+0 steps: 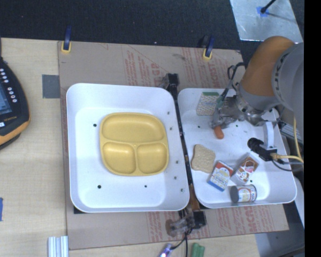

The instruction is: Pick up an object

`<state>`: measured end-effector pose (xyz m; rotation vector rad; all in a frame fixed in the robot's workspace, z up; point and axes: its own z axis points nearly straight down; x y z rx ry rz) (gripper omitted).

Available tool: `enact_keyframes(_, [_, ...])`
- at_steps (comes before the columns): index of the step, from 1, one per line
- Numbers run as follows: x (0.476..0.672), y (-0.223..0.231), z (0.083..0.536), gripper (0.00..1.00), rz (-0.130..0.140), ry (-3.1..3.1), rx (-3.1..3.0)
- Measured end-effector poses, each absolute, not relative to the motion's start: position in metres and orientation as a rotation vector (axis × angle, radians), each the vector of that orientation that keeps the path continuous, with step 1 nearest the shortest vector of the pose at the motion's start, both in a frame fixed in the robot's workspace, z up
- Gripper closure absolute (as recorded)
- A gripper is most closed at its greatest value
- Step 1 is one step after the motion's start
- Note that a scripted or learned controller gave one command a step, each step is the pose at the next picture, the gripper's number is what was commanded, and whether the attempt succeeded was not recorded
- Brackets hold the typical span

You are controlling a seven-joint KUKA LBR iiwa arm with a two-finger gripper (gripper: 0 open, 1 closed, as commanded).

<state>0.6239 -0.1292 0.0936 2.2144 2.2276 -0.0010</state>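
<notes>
My gripper reaches down into the right bin near its back middle. Just below its fingertips lies a small orange-red carrot-like piece; whether it is touched I cannot tell. A green-and-white sponge rests at the bin's back left, beside the gripper. A slice of bread, a red-and-blue carton, a small red-and-white packet and a can on its side lie toward the bin's front.
The left bin holds a yellow divided plate. A teach pendant lies on the bench at far left. Clamps hold the cardboard at the back edge.
</notes>
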Motion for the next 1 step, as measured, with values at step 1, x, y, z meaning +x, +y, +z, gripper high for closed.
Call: enact_keyframes(1, [0.6032,-0.0808,0.1928,1.0,-0.001,2.226,2.218])
